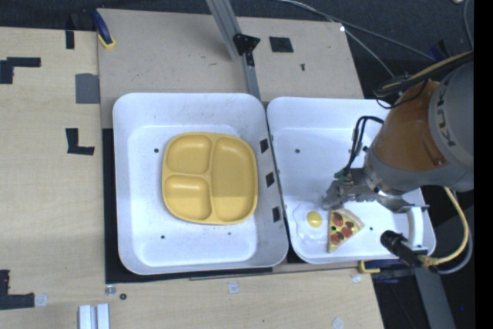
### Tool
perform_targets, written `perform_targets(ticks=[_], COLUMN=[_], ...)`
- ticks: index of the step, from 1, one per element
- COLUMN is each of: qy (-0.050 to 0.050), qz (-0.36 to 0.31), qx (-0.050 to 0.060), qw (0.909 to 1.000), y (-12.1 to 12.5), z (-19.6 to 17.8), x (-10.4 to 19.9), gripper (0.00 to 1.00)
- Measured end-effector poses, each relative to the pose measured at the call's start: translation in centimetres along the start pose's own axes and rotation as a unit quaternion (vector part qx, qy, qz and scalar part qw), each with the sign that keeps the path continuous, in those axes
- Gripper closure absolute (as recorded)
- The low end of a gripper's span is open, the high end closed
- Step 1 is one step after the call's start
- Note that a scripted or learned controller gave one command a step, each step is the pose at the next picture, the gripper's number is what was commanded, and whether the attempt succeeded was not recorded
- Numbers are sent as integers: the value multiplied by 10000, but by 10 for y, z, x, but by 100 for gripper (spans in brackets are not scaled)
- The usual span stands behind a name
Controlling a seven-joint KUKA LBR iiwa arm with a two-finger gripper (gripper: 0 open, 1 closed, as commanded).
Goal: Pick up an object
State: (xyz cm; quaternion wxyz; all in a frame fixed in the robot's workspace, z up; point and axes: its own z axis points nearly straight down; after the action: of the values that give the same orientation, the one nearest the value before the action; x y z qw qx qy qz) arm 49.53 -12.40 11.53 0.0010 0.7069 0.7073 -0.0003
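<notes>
The pizza slice (343, 228), a toy with red dots, lies at the near edge of the right bin (308, 127), with a fried egg (312, 220) touching it at its nine o'clock. Largest on the bench (46, 166) is the left bin (139, 115) carrying a yellow divided plate (209, 178). The hand (339, 193) sits just at the slice's twelve o'clock; whether it is open or closed I cannot tell.

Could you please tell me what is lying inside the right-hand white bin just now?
A fried egg toy and a pizza slice toy lie near the right bin's front edge. The claw hangs above them; the arm covers the bin's right part.
</notes>
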Motion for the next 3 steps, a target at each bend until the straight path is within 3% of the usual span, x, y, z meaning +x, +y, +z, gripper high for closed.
perform_targets(ticks=[2, 3], qy=[2, 5], qz=[0, -7], qx=[-14, -11], qw=[10000, 10000], y=[12, 7], z=[-102, -150], x=[-6, 1], gripper=[100, 100])
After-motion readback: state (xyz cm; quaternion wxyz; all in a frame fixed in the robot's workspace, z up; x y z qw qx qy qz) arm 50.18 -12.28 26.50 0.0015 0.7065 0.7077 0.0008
